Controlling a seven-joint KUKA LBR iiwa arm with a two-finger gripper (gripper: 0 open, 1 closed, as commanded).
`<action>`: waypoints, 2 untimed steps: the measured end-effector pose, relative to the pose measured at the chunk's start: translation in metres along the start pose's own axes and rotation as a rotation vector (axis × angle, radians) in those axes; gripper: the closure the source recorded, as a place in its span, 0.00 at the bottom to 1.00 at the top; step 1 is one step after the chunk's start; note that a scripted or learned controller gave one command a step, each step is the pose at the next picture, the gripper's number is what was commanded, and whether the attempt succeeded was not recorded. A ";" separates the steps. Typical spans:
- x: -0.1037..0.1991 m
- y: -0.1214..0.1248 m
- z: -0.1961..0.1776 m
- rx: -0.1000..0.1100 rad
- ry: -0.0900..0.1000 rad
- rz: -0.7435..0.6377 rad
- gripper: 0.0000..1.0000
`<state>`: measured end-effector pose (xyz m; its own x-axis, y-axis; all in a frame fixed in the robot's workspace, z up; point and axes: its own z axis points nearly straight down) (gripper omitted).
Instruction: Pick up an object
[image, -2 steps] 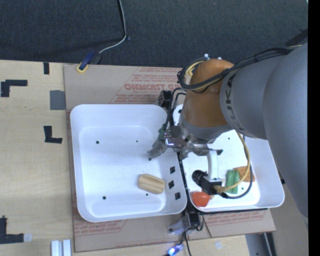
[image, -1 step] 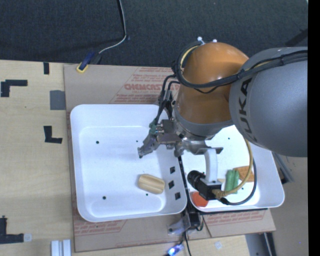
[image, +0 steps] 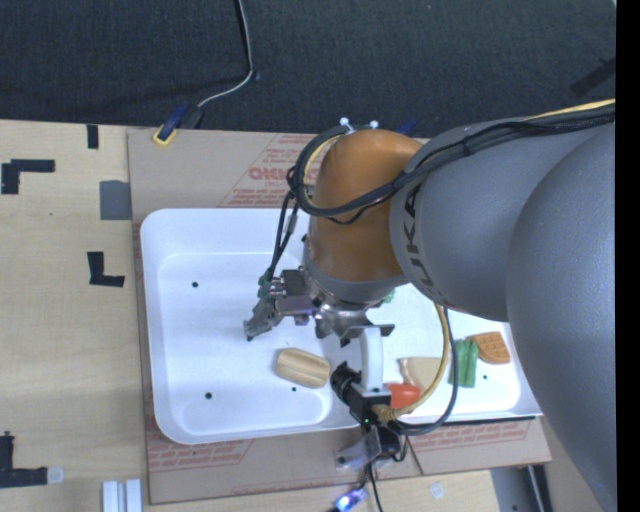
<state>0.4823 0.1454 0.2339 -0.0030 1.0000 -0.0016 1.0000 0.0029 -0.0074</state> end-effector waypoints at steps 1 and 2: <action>0.086 0.058 0.154 -0.015 -0.002 0.000 0.00; 0.061 0.001 -0.016 -0.015 0.007 0.000 0.00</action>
